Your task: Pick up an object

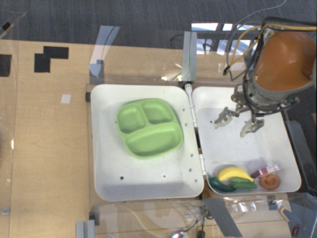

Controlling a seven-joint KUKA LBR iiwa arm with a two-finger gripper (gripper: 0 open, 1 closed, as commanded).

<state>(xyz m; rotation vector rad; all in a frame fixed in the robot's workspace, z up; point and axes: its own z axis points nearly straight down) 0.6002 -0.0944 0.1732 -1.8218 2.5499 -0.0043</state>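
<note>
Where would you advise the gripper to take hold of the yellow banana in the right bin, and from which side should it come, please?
Probably across the banana's exposed upper curve, coming straight down from above. It lies flat near the right bin's front wall with a green vegetable tight against its near side, so fingers would fit best at the two ends of that arc. The gripper hangs open above the bin.

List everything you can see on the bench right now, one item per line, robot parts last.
left bin: 1, white, left half of bench
right bin: 1, white, beside the left bin
divided plate: 1, green, middle of left bin
banana: 1, yellow, near edge of right bin
green vegetables: dark green, count unclear, just in front of banana
orange round item: 1, near right corner of right bin
small red-and-white item: 1, behind the orange one
arm: 1, orange band, above right bin
tool: 1, open, holding nothing, over right bin
</note>
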